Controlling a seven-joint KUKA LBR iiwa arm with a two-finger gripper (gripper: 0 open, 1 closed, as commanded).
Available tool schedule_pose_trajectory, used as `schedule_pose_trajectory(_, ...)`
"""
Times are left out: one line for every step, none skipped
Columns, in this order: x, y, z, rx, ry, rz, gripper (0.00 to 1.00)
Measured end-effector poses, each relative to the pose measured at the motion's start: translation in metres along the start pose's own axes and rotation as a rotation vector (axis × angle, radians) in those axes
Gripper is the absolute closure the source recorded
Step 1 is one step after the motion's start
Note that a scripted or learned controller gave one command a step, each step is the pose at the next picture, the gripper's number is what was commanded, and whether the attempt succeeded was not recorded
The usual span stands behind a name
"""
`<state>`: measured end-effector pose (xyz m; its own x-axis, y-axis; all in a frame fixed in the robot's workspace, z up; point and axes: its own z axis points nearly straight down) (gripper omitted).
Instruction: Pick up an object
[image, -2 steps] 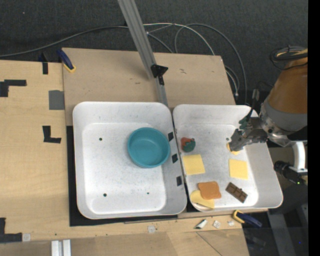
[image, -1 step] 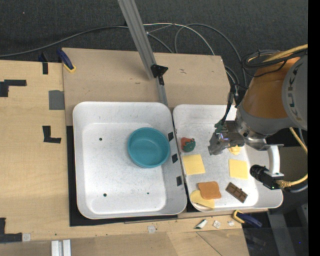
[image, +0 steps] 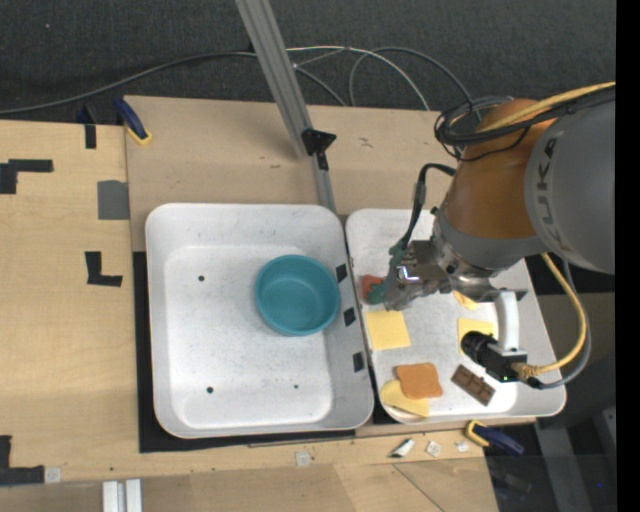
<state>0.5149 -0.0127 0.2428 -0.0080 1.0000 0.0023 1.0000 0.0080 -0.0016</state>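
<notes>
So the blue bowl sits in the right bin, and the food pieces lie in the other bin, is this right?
Not quite. The camera view shows the blue bowl in the left bin; the food pieces lie in the other bin, the right one.

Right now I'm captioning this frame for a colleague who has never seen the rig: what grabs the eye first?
The big grey-and-orange arm over the right bin, its gripper low near a small red and green item. Next, the teal bowl in the left bin. Yellow and orange flat pieces lie below the gripper.
</notes>
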Motion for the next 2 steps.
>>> schedule_pose_trajectory(0.054,-0.007,-0.004,0.001,0.000,0.000,1.00)
schedule_pose_trajectory(0.106,-0.011,0.000,0.002,-0.001,0.001,1.00)
